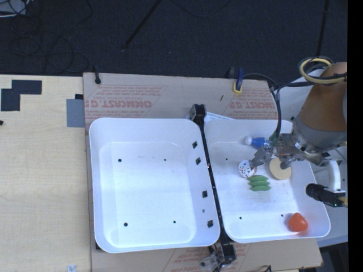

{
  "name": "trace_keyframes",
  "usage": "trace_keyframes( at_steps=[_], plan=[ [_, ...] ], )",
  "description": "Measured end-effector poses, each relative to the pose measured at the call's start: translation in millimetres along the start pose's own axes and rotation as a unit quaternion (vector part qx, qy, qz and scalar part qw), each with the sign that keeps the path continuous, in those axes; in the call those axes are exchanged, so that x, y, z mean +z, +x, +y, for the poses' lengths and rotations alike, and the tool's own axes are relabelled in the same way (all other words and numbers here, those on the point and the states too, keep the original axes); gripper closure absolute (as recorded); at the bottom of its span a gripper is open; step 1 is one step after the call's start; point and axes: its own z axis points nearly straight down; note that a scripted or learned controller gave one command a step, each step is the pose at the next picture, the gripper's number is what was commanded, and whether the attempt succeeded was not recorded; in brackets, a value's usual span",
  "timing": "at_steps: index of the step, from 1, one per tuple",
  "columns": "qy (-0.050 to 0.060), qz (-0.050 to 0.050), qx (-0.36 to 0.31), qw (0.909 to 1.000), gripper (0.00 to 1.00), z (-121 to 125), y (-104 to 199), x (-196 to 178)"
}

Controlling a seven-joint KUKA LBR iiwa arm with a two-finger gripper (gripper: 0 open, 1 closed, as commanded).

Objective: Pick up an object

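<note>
The gripper (271, 154), jaw state impossible to tell, hovers by the right bin's (258, 234) far edge; the green pod (260, 183) lies just toward the near edge, long axis crosswise

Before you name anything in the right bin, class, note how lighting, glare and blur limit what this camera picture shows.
In the camera view, the light is even and soft, with faint shadows. The white right bin looks bright but not washed out. The picture is soft and grainy. The gripper is too blurred to resolve. The green object and orange-red ball lack sharp edges. The floor behind is dark.
</note>
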Motion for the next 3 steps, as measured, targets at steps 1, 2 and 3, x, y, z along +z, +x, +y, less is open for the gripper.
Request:
trace_keyframes(
  at_steps=[1,2,3],
  plan=[
    [0.001,0.000,-0.003,1.0000,0.00,58.4,1.3,98.2],
    [0.001,0.000,0.001,1.0000,0.00,20.6,-33.3,106.2],
    [-0.003,-0.001,-0.001,1.0000,0.00,70.0,-23.3,104.7]
  ],
)
